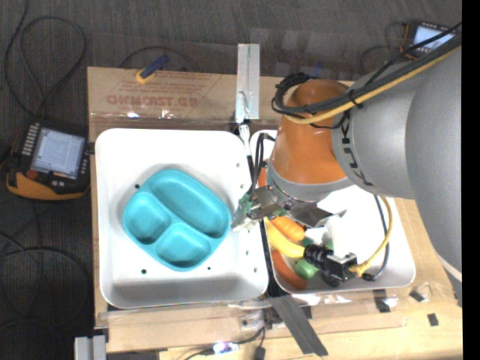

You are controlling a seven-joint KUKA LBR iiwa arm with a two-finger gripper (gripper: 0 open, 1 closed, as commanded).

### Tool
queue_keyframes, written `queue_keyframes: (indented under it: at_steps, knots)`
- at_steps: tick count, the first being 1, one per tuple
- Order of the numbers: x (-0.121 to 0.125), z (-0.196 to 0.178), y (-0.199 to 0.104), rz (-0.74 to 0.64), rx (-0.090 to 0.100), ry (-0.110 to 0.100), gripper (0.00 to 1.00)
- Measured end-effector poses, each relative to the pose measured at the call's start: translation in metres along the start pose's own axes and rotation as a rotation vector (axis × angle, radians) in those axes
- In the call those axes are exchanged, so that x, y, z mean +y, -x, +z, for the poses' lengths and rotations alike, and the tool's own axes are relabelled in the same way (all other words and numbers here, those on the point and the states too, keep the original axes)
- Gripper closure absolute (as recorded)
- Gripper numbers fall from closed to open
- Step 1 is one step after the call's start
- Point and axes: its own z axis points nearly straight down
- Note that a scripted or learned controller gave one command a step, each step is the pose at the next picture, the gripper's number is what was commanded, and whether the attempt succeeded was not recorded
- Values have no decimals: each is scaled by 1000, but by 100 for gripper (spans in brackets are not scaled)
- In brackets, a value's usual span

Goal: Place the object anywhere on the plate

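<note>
Lying diagonally, carrot (287, 228) beside plate (175, 217)

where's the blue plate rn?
In the camera view, the blue plate lies in the left white bin, roughly centred, its right edge near the wall shared with the right bin, where the arm reaches down.

A single fixed camera looks down at a slant from above the brown wooden worktop (187, 96), close enough that both shallow white plastic bins (180, 287) fill mid-frame; the grey arm with its orange band (307, 141) enters from 3 o'clock.
</note>
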Motion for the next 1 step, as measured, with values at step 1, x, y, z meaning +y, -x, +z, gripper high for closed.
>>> queue_keyframes:
  at_steps: [1]
  knots:
    - [-7,-16,-30,89,-4,12,100]
